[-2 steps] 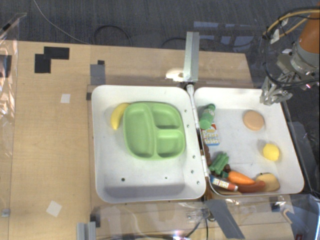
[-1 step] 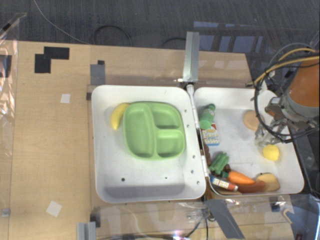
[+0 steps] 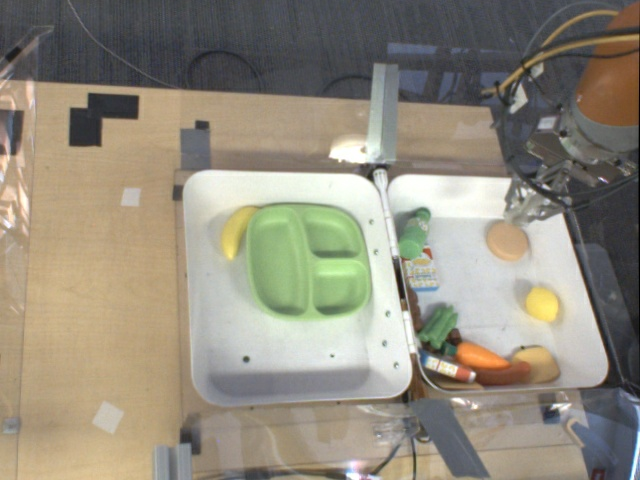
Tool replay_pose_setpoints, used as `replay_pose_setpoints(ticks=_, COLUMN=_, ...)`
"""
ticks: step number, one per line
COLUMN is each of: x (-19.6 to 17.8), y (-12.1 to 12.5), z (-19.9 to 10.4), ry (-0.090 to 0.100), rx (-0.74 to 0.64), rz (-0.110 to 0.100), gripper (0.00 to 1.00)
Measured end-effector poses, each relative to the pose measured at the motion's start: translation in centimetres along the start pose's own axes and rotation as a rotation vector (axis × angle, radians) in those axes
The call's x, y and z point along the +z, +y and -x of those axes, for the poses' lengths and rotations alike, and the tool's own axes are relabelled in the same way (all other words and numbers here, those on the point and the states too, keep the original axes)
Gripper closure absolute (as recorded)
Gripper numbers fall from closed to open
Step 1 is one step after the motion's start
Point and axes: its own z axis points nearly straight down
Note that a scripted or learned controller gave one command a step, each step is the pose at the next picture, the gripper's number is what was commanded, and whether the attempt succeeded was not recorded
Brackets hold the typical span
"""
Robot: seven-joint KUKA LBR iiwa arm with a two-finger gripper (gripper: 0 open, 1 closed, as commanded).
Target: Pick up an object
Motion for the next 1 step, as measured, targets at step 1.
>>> replay_pose_setpoints(ticks=1, x=4.27, y=-1.53, z=-3.72, ry=0.003, rx=-0.401, rz=0.012, gripper=1.0)
